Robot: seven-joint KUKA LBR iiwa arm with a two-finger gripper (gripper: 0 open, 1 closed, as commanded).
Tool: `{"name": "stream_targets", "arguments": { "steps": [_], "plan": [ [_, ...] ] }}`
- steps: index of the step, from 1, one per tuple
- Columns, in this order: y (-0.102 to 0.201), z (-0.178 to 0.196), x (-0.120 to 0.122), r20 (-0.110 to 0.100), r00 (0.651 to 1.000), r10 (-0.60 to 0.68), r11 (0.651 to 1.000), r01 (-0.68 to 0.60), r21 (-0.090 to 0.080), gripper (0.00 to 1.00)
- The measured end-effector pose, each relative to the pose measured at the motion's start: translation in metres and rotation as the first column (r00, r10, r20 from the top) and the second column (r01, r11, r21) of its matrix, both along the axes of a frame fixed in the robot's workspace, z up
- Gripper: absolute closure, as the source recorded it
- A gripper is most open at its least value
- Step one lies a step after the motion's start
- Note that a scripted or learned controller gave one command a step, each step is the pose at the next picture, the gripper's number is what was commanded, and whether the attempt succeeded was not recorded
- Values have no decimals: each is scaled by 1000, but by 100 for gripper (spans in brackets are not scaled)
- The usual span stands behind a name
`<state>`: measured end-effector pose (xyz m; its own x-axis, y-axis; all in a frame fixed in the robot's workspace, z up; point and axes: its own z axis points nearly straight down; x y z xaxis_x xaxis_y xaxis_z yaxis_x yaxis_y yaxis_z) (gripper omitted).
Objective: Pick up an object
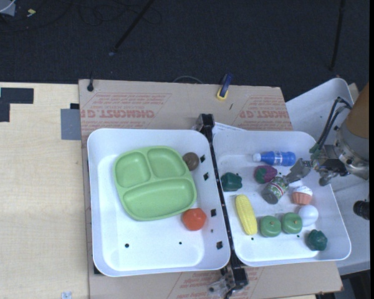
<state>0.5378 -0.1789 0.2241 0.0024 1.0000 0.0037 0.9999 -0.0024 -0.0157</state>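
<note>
Camera view looks down on two white bins, and the gripper point(305, 169) hangs over the right bin point(336, 242), near its right wall. Two thin fingers seem to reach out to the left from the wrist, one toward the can point(275, 189) and one further right; I think the jaws stand apart with nothing between them, but the metal parts are small and blurred, so this is only a likely reading.

The closest things lie just below and to the left of the jaws: the can, tilted with its top toward the upper right, and the cupcake point(302, 195) just beside it on the right. The purple fruit point(265, 174) is to the left of the can, and the bottle point(275, 158) lies flat above it, its long axis running left to right (blue cap end toward the gripper). For a pick, I judge the can or the cupcake the nearest candidate.

Room is tight here. The white ball point(308, 215) and two green discs point(281, 224) crowd the lower side, and the corn point(245, 213) lies apart on the left, its long axis nearly up and down. The bin floor is smooth and flat, so round things may roll away when pushed.

The left bin point(106, 229) holds a green tray point(154, 182), a tomato point(194, 218) and a brown ball point(191, 161), all well apart from the arm.
</note>
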Motion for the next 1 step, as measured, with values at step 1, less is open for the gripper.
{"name": "stream_targets", "arguments": {
  "steps": [1],
  "plan": [
    [0, 8, 2, 13, 1000, 2, 1000, -2, -3, 0]
  ]
}}
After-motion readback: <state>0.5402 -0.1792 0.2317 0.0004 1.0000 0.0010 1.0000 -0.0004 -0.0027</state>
